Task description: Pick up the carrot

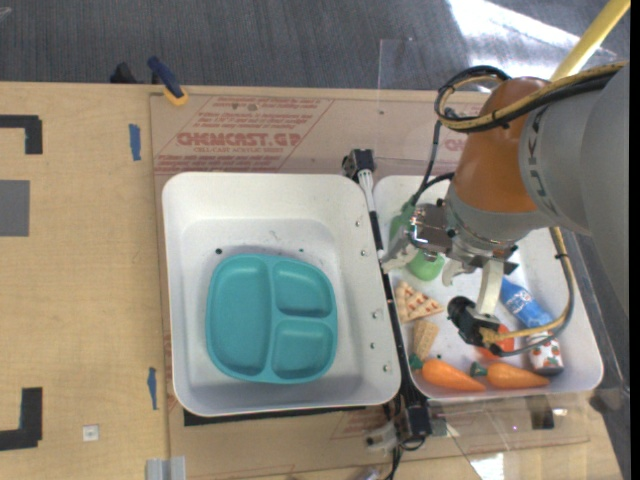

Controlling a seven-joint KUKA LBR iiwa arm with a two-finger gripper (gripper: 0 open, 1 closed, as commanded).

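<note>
White bins, two, side by side on the bench. Left bin [190, 268]: one teal divided plate [270, 316], three compartments, lying flat at the middle of the floor, nothing on it.

Right bin [585, 353]: cluttered. Carrot [455, 375], orange with a green top, lies along the near wall, top pointing toward the left bin. Second carrot-like piece [520, 376] just beside it on the right, same line. Toy pizza slice [418, 301] and a waffle-textured tan piece [427, 338] sit by the wall next to the left bin; a green object [424, 264] beyond them, partly hidden by the arm. Blue packet [524, 303] toward the right wall; a small red-and-white item [546, 356] near the second carrot-like piece.

Arm reaches in over the right bin; gripper [478, 268] hangs above its middle, apart from the carrot. Whether the gripper is open or closed: cannot tell, arm blocks it. Nothing seen held.

Surface: pale wooden bench [70, 298]; printed cardboard sheet [250, 133] under the bins; blue tape strips [134, 141]; black tape corner marks [28, 133] at left. Blue-and-yellow clamp [166, 80] at the far edge. Grey carpet [250, 18] beyond, with a bright patch of light
</note>
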